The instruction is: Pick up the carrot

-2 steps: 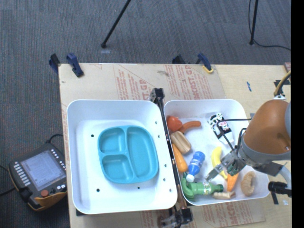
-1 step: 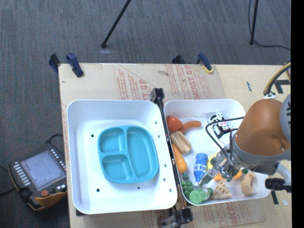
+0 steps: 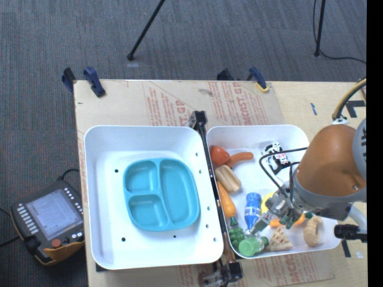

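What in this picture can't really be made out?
- Gripper: too small and blurred in the camera view to tell how its fingers stand.
- Right bin: its right part is hidden under the arm.
- Items near the gripper: small, blurred, partly covered.
- Carrot: lies against the bin's left wall, its lower end unclear.

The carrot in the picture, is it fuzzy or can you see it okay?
In the camera view the carrot by the right bin's left wall reads clearly, lit evenly without glare; the toys under the gripper look softer and jumbled; the left bin's white rim is bright.
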`<control>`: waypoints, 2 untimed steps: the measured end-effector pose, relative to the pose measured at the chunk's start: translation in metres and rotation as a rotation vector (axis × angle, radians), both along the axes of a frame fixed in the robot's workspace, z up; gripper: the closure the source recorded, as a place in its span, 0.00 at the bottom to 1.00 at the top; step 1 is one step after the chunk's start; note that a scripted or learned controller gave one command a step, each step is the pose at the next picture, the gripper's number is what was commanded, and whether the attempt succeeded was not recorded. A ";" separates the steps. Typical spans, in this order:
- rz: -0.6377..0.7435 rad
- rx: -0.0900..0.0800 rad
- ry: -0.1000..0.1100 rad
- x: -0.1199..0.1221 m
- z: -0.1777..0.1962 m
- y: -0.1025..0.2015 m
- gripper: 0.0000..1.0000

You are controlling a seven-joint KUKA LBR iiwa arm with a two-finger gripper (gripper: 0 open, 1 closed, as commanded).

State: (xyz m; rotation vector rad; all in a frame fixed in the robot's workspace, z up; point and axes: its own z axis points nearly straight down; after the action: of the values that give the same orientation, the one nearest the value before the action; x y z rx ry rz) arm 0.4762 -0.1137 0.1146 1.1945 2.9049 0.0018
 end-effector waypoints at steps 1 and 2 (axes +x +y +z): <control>0.000 0.000 0.000 0.000 0.000 0.000 0.00; 0.107 0.000 0.001 0.000 0.003 -0.015 0.00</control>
State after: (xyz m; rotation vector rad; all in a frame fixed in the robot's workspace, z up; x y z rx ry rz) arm 0.4757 -0.1284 0.1175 1.0374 2.9654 0.0009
